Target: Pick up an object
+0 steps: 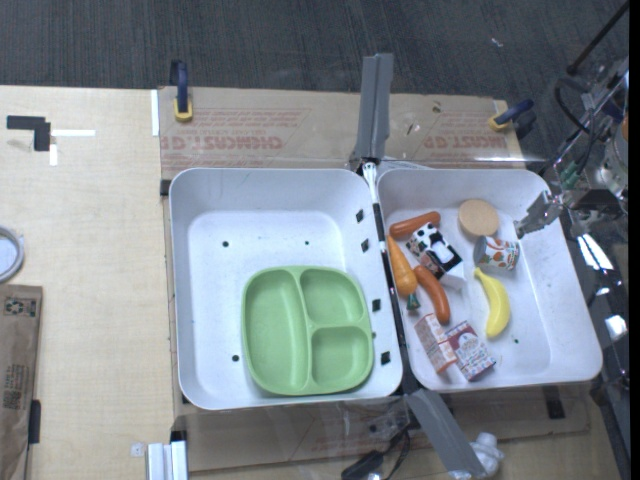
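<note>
Banana [493,304] beside cup [497,254], crowded; risks slipping or snagging neighbours. End effector [532,218] near cup, grip state unclear.

Single fixed camera above bench [80,268], angled down, seemingly mid-range, both bins [200,298] framed.

The claw [533,215] at the right bin's [560,368] far right rim is small and dim, so whether its fingers are apart or closed cannot be told. The arm [600,118] behind it is cut off by the right edge. A roll of tape [8,255] and a brown paper bag [18,363] on the bench [80,208] are cut by the left edge. The print on the small cartons [455,348] is too small to read, and one sausage [433,293] lies partly under a black-and-white toy [435,248].
</note>
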You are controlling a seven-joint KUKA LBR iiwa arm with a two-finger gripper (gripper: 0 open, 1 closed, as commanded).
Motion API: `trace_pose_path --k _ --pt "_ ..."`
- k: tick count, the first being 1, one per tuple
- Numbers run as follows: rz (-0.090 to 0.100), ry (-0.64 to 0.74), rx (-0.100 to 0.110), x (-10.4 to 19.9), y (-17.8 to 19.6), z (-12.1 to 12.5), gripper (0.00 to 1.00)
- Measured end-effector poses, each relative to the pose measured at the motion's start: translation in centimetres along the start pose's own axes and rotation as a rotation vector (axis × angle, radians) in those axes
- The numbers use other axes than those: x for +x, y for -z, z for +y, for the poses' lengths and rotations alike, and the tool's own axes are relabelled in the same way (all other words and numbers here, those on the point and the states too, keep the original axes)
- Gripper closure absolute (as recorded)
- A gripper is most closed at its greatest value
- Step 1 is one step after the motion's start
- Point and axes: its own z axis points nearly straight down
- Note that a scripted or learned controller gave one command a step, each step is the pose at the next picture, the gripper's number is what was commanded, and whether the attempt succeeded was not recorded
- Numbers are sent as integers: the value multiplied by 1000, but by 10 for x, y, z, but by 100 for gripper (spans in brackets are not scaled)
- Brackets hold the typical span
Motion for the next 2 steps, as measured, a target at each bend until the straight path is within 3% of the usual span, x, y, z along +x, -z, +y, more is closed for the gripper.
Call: trace_pose_path --k 1,2 --pt "-1 13 -3 -1 -156 1 0" --pt "-1 10 -3 -2 -148 1 100"
